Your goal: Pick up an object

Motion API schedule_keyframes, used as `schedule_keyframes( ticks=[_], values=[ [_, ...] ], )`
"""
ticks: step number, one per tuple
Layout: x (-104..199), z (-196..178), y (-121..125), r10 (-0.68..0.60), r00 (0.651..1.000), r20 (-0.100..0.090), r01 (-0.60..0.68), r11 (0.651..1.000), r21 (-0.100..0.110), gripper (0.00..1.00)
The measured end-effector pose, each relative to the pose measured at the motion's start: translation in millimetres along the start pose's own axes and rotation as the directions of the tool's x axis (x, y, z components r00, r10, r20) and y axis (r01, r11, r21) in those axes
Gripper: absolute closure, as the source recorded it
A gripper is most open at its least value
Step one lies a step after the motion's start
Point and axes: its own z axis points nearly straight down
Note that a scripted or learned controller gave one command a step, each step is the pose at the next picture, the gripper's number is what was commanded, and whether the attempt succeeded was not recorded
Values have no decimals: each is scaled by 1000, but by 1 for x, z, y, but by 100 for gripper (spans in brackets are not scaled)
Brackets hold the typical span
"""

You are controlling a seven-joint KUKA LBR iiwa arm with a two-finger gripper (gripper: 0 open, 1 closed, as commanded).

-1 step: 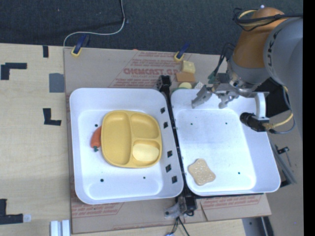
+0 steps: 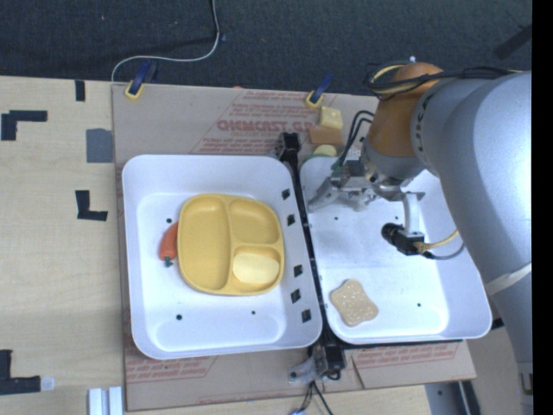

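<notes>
Plate (image 2: 207, 232) in left bin (image 2: 138, 318); cracker (image 2: 353, 302) in right bin (image 2: 458, 314).

Setting: robotics laboratory, test bench. Evidence: large grey industrial arm (image 2: 484, 171) with orange band, entering from the right of the frame; two shallow white bins (image 2: 147, 318) side by side at centre, seated on a printed cardboard sheet (image 2: 251, 124) fixed by blue-and-yellow clamps (image 2: 136, 83) along its upper edge; pale wood-grain bench top (image 2: 52, 301) at left, marked with black tape pieces (image 2: 86, 206); dark carpet-like floor (image 2: 302, 15) across the top of the frame; loose white cable (image 2: 203, 50) trailing at upper centre.
</notes>
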Motion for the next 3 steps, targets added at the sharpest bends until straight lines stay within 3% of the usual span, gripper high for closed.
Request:
schedule_keyframes(
  ticks=[1, 2, 3],
  values=[
    [-6, -4, 21, 0, 1000, -1, 0, 1000, -1, 0],
    [-2, -4, 18, 3, 1000, 0, -3, 1000, 2, 0],
    [-1, -14, 18, 2, 1000, 0, -2, 1000, 3, 100]
  ],
)
